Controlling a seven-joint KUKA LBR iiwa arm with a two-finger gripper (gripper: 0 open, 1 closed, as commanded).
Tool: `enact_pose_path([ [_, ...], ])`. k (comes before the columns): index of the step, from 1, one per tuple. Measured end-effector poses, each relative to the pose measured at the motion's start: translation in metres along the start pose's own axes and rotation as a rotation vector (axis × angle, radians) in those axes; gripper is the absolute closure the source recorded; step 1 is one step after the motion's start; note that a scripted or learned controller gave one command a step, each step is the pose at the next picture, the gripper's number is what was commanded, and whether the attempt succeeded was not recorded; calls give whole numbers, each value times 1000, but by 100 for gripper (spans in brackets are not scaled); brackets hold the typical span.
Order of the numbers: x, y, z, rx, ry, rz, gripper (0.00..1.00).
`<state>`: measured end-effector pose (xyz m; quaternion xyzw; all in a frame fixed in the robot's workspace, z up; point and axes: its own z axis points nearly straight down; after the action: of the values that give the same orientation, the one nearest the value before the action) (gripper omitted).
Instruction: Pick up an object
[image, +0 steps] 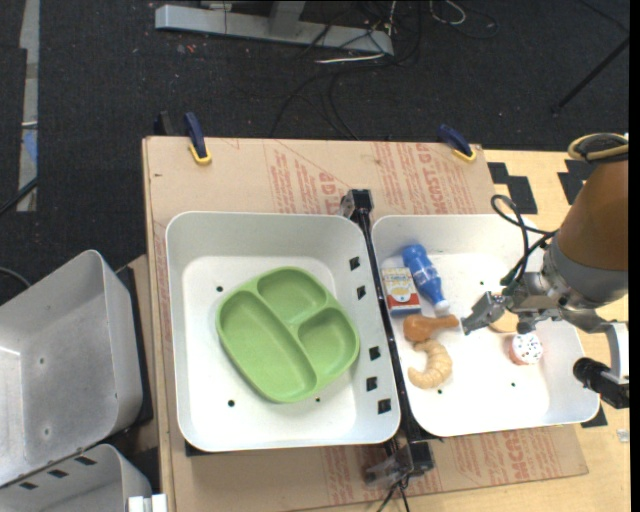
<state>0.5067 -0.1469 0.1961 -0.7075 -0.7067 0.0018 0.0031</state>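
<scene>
- While the arm (590, 240) reaches in from the right edge of the frame, its gripper (487, 312) hangs over the right bin (480, 420), fingers spread and holding nothing.
- Just left of the fingertips lies a brown drumstick toy (432, 325), with a tan croissant-shaped piece (432, 366) below it.
- Toward the bin's upper left lie a blue bottle (423, 272) and a small box (400, 291).
- A white die (526, 349) sits lower right of the gripper.
- At centre-left, the left bin (200, 400) holds a green divided plate (288, 333).

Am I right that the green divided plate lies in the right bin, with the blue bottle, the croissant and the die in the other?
Not quite. The camera view shows the green divided plate in the left bin, by itself. The blue bottle, the croissant and the die lie in the right bin, where the gripper hovers.
</scene>
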Motion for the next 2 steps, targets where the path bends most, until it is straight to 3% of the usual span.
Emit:
enact_pose_path([
  [2, 7, -4, 96, -10, 4, 0, 0],
])
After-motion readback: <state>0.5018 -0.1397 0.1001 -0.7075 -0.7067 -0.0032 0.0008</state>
